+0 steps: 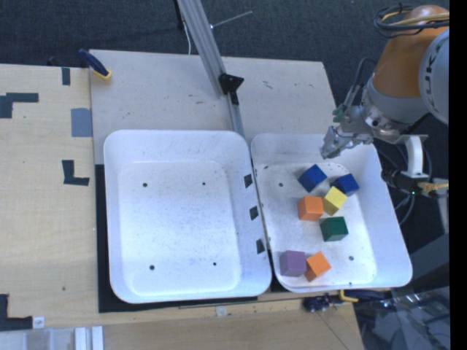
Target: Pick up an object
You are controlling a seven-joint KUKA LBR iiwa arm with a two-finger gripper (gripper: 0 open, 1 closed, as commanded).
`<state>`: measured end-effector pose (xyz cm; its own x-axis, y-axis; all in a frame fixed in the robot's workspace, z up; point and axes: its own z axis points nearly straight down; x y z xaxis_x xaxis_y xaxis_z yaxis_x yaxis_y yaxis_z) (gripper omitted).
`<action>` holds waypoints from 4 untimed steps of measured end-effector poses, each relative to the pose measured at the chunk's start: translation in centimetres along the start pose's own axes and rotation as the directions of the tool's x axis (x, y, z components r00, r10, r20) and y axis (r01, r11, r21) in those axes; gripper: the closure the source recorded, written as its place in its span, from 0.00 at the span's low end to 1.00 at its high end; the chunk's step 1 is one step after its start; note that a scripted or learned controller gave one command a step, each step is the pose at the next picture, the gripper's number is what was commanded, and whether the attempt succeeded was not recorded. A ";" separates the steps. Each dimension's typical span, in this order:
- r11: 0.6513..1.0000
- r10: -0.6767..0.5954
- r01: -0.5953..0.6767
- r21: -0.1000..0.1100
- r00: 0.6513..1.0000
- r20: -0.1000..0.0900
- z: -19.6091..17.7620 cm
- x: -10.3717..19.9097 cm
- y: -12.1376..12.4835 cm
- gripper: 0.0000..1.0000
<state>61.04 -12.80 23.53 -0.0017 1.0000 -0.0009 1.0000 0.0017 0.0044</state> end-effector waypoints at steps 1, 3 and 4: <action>1.000 0.000 0.000 0.006 1.000 0.001 0.8 0.0 0.0 1.00; 1.000 -0.004 0.004 0.005 1.000 -0.001 0.7 10.3 1.1 1.00; 1.000 -0.004 0.004 0.007 1.000 -0.002 1.2 15.1 1.0 1.00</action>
<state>62.05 2.27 22.27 -0.0058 1.0000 0.0009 1.0000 0.0058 -0.0022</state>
